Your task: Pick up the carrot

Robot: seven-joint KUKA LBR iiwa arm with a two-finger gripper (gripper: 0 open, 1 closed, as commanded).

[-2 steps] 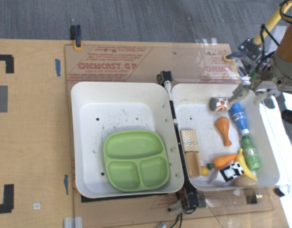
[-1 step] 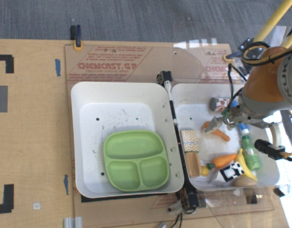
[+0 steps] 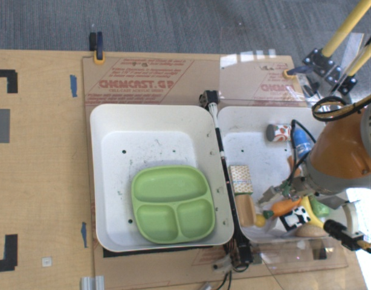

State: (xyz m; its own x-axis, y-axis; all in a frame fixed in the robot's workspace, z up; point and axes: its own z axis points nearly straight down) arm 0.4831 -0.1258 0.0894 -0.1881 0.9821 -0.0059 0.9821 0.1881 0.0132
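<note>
Brown cardboard (image 3: 40,162) covers the bench beneath two shallow white bins. A carrot (image 3: 286,206), orange and tapered, lies in the right bin (image 3: 252,147) near its front, its long axis running roughly left-right, slightly tilted. The gripper (image 3: 289,189) is seen just above it; its state cannot be told. A green three-compartment plate (image 3: 172,203) sits in the left bin (image 3: 113,138). Neighbouring clutter is partly hidden by the arm (image 3: 339,150).

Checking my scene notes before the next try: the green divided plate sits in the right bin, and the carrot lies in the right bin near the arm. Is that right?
Not quite. The camera view shows the green divided plate in the left bin, not the right one. The rest holds: the carrot lies in the right bin near the arm.
</note>
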